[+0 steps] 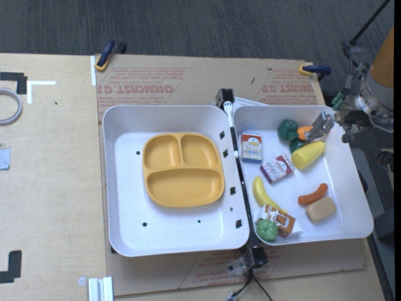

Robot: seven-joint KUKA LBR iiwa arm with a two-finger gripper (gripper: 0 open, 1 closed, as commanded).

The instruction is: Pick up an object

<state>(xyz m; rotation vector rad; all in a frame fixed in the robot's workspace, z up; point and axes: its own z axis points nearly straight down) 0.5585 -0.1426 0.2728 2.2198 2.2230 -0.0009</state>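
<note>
Two white bins: a yellow divided plate [183,169] fills the left bin [119,187]; toy food crowds the right bin [351,224].
The gripper [323,125] hovers at the right bin's upper corner over the yellow corn [308,155], which lies slantwise, upper-right to lower-left; whether its pincer is apart or together cannot be told.

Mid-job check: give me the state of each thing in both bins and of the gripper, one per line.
Gripper: over the right bin's far corner, nothing seen between its fingers.
Yellow divided plate: flat in the left bin, compartments bare.
Banana: lying loose.
Sausage: lying loose.
Bread roll: lying loose.
Yellow cylinder: on its side by the gripper.
Red-and-white carton: lying flat.
Green broccoli: beside the gripper.
</note>
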